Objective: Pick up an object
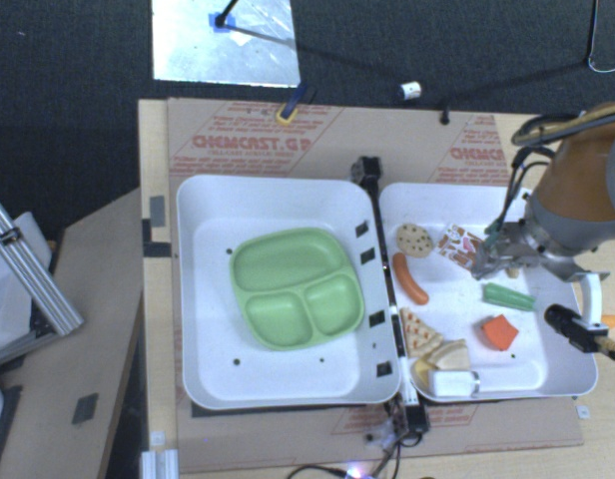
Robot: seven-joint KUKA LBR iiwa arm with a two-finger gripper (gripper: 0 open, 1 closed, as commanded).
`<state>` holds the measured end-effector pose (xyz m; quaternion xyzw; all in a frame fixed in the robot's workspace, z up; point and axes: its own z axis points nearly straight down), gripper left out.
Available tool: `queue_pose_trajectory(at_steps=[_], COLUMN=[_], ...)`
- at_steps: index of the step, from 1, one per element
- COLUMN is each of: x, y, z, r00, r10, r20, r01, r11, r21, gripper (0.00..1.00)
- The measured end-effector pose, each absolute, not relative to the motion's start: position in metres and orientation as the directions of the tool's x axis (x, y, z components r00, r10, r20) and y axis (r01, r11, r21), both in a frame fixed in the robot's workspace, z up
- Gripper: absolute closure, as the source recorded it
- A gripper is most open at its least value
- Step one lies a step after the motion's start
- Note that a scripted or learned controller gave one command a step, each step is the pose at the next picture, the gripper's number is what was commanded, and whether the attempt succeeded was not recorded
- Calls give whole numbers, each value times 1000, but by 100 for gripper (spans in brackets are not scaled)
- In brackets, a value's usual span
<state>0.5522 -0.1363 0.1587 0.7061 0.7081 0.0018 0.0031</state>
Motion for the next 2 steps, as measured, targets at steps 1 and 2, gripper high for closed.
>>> queue_pose_trajectory(at_steps=[1,2], x=[554,555], y=[-143,-143], z=[221,225], r00=[-4,-4], r10=[1000,1000], r20=[-2,-1], r01=[1000,1000], r11=[4,4], r21=[6,3], gripper=[100,100])
